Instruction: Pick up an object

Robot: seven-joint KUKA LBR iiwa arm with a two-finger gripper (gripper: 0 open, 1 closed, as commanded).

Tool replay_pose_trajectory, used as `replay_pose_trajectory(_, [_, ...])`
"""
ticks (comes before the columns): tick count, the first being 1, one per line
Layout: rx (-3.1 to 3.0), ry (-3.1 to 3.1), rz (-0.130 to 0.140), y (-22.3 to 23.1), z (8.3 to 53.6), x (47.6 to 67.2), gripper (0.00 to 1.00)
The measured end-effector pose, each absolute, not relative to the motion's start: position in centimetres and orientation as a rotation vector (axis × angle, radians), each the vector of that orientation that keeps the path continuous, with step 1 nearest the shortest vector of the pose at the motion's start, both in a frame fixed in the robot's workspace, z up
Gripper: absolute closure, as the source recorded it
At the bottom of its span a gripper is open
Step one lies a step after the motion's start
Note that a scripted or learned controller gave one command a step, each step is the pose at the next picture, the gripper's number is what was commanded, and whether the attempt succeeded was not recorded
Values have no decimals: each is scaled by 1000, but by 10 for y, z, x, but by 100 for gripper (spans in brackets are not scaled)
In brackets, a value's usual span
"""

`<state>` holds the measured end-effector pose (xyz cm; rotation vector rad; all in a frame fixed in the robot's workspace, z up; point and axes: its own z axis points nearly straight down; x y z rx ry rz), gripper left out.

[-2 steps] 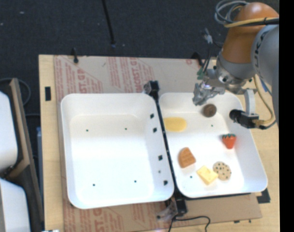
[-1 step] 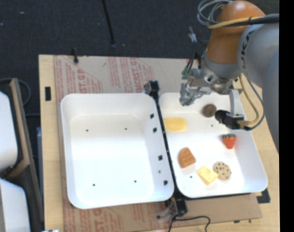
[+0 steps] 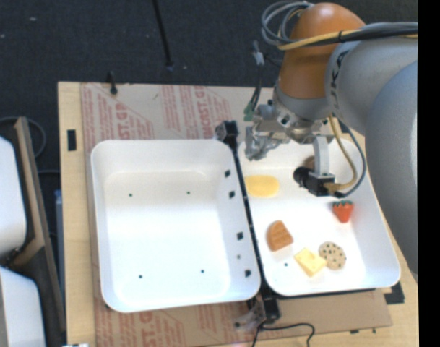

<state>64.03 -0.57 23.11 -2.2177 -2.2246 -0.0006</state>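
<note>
The arm (image 3: 364, 71) is reaching in over the right bin (image 3: 378, 255), the larger of the things at work here, and its wrist is hanging above that bin's far end. Next to the right bin, the left bin (image 3: 111, 172) is lying with its floor bare. The gripper (image 3: 257, 147) is hovering over the far left corner of the right bin, close to the wall that bin shares with its neighbour; nothing is sitting in its grasp, and whether it is spread or pressed together cannot be told from this slant. The candidates are all lying on the right bin's floor: a pale yellow oval piece (image 3: 262, 186) just nearer than the gripper, an orange bread-like piece (image 3: 279, 236) toward the bin's middle, a yellow cube (image 3: 309, 261) and a speckled cookie (image 3: 332, 254) near its front wall, and a small strawberry (image 3: 342, 210) toward its right side. The oval looks the closest target. To do this well, the arm should be centring over the oval, coming straight down, keeping clear of the shared wall, and closing across its narrow width
</note>
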Motion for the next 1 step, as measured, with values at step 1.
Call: replay_pose_trajectory(1, [-2218,-2224,-1,37,231,638,100])
